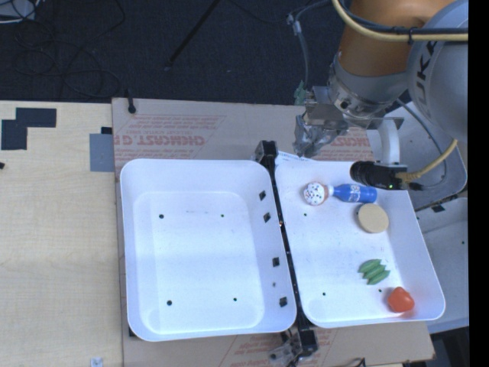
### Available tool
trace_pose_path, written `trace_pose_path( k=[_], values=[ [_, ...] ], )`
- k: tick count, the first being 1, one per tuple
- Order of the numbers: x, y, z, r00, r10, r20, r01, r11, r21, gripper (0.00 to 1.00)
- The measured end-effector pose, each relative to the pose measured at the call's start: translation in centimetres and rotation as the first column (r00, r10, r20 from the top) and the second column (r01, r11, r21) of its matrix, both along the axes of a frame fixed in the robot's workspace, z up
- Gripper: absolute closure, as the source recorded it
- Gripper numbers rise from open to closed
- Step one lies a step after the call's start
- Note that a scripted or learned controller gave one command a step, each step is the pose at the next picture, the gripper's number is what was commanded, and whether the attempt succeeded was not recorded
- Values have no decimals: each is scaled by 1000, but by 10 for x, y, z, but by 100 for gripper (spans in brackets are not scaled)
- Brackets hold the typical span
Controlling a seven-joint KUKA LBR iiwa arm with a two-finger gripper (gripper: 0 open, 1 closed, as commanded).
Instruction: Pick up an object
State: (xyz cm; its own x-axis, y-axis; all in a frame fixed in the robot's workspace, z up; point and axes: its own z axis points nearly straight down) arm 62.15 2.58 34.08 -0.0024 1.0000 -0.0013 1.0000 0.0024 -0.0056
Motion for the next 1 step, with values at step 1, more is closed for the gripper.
trace_pose_path(
  k=[1],
  values=[
    [0,0,9,1000,5,-2,-5,1000,-1,100]
  ],
)
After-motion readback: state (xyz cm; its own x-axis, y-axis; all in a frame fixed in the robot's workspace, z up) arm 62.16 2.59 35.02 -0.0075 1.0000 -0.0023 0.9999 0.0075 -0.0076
